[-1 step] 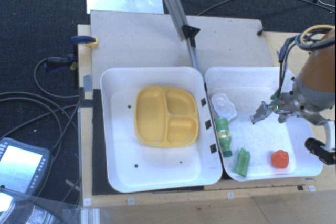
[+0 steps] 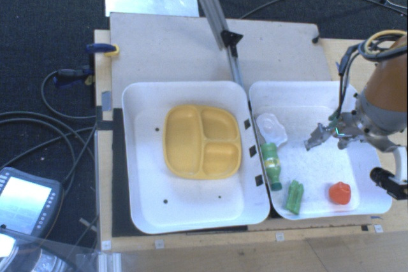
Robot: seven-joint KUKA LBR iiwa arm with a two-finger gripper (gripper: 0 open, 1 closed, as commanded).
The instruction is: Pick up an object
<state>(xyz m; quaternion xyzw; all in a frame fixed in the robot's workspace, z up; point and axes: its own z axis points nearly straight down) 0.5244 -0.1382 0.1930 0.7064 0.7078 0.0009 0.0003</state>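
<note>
The yellow divided plate (image 2: 203, 141) is seen in the left bin (image 2: 143, 200); in the right bin (image 2: 299, 99) the gripper (image 2: 325, 138), apparently spread and pinching nothing, is poised above bare floor; the green bottle (image 2: 272, 166), its long axis running toward the near rim, lies to its left.

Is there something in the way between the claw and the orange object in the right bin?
Nothing visible. Bare bin floor lies between the claw and the orange object; the green bottle lies off to the side.

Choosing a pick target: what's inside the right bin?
The right bin holds a green bottle, green block, orange cap-like piece and clear plastic piece; the arm hides its right edge.
</note>
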